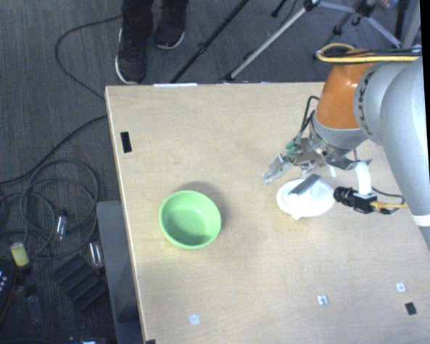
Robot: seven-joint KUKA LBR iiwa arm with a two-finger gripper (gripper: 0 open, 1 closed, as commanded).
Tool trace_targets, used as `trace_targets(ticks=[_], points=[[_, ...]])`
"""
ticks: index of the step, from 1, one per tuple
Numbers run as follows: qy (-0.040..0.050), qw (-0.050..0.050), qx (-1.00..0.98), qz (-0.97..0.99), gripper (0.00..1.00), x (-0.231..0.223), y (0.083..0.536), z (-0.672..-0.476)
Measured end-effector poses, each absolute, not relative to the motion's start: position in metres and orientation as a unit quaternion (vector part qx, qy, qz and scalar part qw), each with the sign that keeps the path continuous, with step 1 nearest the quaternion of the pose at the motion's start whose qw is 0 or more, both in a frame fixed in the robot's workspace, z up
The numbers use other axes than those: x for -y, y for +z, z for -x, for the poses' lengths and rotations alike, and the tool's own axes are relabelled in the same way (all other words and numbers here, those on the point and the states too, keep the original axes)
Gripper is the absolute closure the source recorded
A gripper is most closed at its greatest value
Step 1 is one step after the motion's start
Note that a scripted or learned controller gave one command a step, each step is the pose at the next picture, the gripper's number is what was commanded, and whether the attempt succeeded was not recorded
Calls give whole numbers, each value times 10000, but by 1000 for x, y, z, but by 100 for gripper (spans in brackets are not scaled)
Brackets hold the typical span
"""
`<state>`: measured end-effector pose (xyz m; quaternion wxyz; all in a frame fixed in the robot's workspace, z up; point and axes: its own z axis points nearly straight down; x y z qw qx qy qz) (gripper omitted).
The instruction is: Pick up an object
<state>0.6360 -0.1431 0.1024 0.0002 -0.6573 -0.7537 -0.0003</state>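
Observation:
A green bowl sits upright on the tan bench top, left of centre. A small white lid-like object lies flat to its right. My gripper hangs just above the white object's left edge, reaching in from the right under the orange band. Its two fingers are spread apart: one points left over bare bench, the other lies over the white object. Nothing is held between them. The bowl is well apart from the gripper.
Small black markers dot the bench top, whose left edge drops to a dark carpet strewn with cables. A person's shoes and tripod legs stand beyond the far edge.

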Motion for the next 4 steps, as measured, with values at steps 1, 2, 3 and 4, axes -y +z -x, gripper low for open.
trace_targets(ticks=[1,2,3,4], points=[[-7,8,7537,6572,100,142,111,-636],[-5,9,7537,6572,0,142,111,-636],[0,5,7435,6687,0,158,83,-652],[12,1,7441,6680,100,157,92,-652]])
